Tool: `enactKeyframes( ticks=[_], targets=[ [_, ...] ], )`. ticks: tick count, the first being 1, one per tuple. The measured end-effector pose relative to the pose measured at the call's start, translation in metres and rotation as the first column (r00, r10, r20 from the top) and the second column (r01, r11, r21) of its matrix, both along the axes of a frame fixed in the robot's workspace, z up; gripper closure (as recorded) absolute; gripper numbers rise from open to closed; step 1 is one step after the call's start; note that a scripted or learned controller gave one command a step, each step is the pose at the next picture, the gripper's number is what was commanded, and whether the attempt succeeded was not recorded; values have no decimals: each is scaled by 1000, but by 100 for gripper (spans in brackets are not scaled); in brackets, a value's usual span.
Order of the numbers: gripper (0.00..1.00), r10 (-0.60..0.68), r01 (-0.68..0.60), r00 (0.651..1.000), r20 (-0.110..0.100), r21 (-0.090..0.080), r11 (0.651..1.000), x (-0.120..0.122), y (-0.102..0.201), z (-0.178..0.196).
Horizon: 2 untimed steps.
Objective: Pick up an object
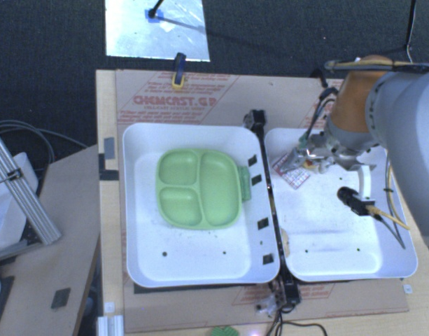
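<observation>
Two white bins (137, 187), one green tray (199, 189)

The grey arm (403, 110) enters from the right edge of the frame, upper right, its orange band (354, 103) just above the wrist. It bends down and leftward, ending in the gripper (305, 154) low at right of centre.

A robotics lab: a grey industrial arm (403, 110) with exposed cables reaches over two white bins (141, 257) clipped together on a cardboard-covered tabletop (200, 93), aluminium framing (22, 194) standing beside it on dark carpet (46, 61).
</observation>
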State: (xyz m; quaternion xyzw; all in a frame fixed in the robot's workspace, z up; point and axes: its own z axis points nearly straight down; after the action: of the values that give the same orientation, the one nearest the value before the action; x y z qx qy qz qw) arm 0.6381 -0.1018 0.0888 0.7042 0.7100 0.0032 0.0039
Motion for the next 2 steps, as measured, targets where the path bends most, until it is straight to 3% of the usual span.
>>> enactKeyframes(
  ticks=[1, 2],
  targets=[
    [0, -2, 2, 1000, -1, 0, 1000, 34, 3, 0],
    [100, 1, -1, 1000, 5, -1, 1000, 35, 2, 13]
  ],
)
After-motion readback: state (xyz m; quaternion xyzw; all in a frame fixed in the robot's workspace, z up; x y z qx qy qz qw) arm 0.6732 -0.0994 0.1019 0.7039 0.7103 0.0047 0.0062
